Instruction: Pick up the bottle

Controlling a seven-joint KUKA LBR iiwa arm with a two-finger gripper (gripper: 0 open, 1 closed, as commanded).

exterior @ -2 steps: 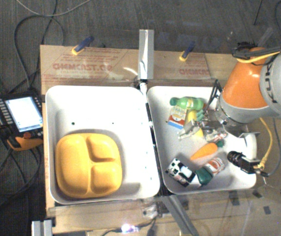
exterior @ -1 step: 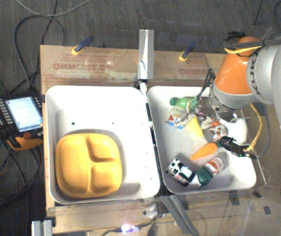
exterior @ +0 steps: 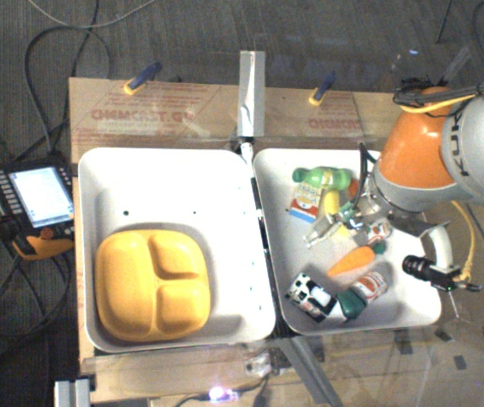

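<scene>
In the right bin (exterior: pixel 420 316), a small bottle (exterior: pixel 365 291) with a dark green cap and a red label lies on its side near the front wall. A second, green and yellow bottle (exterior: pixel 319 177) lies near the bin's far wall. My gripper (exterior: pixel 333 225) hangs over the middle of this bin, between the two bottles. It is just above an orange carrot (exterior: pixel 352 261) and below a small carton (exterior: pixel 306 202). Nothing shows in its grasp. The grey arm with its orange band (exterior: pixel 415 155) covers the bin's right side.
A black and white cow-patterned toy (exterior: pixel 310 296) lies left of the capped bottle. The left bin (exterior: pixel 106 172) holds a yellow divided tray (exterior: pixel 152 282). A metal post (exterior: pixel 251 100) stands behind the wall between the bins. A handheld pendant (exterior: pixel 34 197) sits at the far left.
</scene>
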